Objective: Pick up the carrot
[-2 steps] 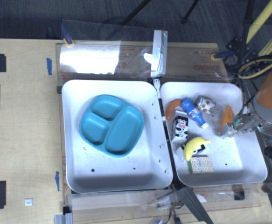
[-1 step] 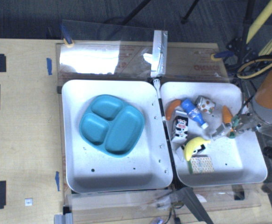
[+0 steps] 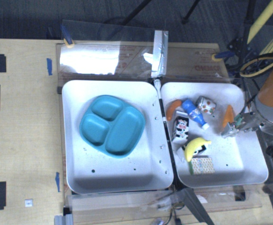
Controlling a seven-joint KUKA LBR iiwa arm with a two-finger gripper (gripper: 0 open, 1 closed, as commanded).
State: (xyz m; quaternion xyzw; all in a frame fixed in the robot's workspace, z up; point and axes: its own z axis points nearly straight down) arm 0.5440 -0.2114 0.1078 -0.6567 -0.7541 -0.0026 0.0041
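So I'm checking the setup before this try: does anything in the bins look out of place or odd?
Nothing stands out. The blue divided plate lies flat in the left bin. The right bin holds loose small items in a jumble, the carrot among them near the gripper. Nothing looks spilled or damaged.

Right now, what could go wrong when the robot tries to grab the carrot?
1. The carrot lies close to the right bin's right side, right by the gripper, so the gripper might bump the wall or nudge the carrot away.
2. Another orange thing lies at the bin's left side; the program could mistake it for the carrot.
3. The blue bottle and the speckled toy sit nearby and could get knocked.
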